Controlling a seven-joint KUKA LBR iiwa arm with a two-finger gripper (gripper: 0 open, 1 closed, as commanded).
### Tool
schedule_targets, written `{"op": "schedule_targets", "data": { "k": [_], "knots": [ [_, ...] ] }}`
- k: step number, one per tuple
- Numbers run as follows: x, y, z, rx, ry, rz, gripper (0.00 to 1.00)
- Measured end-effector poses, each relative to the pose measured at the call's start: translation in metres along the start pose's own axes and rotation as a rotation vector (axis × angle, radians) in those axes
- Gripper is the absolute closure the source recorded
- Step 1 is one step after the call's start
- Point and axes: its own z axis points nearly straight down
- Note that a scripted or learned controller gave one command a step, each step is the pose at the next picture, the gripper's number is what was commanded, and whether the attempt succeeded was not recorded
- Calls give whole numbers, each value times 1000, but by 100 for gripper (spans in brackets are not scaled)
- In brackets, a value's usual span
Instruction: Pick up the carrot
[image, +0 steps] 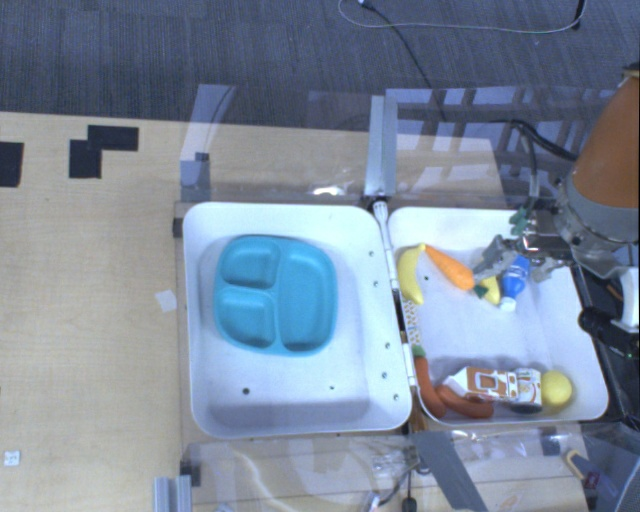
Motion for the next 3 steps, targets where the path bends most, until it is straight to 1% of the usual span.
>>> {"op": "schedule_targets", "data": {
  "k": [1,2,3],
  "knots": [
    [-19,34,75,1,1,-185,0],
    [-60,67,193,-10,-4,-288,0],
    [-67,127,194,3,1,-668,0]
  ]
}}
